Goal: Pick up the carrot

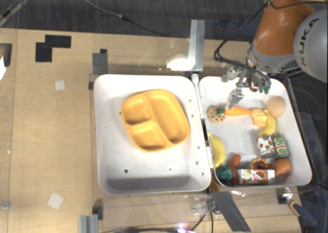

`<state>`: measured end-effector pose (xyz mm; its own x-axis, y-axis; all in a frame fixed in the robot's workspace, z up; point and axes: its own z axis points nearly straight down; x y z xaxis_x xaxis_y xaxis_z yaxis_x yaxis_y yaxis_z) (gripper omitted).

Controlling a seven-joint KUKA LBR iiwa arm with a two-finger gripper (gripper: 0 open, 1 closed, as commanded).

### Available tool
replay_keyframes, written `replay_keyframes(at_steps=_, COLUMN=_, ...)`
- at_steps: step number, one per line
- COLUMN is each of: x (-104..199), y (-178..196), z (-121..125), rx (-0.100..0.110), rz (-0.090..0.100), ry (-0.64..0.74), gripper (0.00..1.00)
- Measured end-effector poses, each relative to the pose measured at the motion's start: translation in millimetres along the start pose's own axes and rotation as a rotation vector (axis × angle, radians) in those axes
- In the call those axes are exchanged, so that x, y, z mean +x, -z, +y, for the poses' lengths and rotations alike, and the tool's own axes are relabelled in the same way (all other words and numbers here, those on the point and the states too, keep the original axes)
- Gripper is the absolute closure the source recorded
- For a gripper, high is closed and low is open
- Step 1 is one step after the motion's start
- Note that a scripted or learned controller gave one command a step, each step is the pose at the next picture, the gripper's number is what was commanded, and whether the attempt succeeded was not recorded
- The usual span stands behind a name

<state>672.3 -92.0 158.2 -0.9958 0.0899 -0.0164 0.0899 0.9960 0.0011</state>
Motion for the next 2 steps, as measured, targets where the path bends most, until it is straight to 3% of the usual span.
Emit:
replay_keyframes(at_steps=1, x=63, y=-68, z=-26, rx=0.000, rz=0.002, ry=-0.071, gripper=0.00)
replay_keyframes(at_steps=2, x=48, y=-69, z=7, rx=0.000, rz=0.003, ry=-0.201, gripper=0.00)
